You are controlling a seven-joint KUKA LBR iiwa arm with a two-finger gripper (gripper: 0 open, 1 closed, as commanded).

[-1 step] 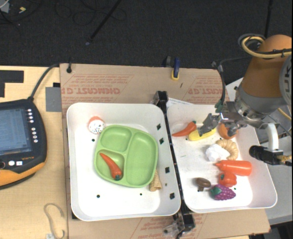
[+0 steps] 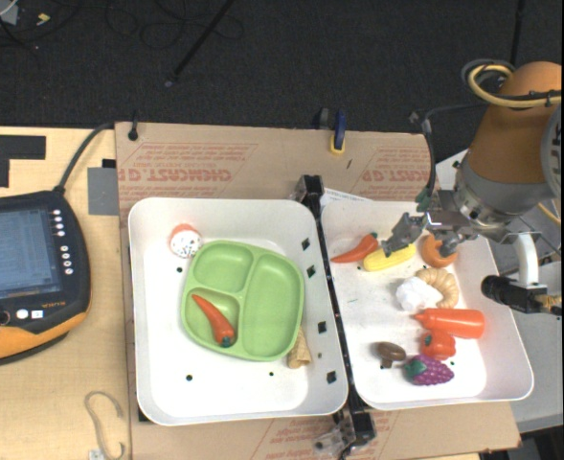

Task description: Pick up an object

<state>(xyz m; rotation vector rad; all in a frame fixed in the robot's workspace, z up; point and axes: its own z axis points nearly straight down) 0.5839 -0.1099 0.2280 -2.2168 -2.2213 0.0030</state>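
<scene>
Divided tray (image 2: 262, 329) in left bin (image 2: 152, 305) — chili (image 2: 214, 319) in it; toy foods in right bin (image 2: 502, 367).

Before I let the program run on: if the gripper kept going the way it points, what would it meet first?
The gripper points down and toward the left of the view, at the yellow toy just below its tip. It would probably meet that first, with the orange carrot next, though height is hard to judge here.

Red printed lettering runs upside down across the cardboard sheet (image 2: 226, 166) along its far edge, behind the two white bins; more red print shows at its near edge. Neither line reads clearly.
</scene>
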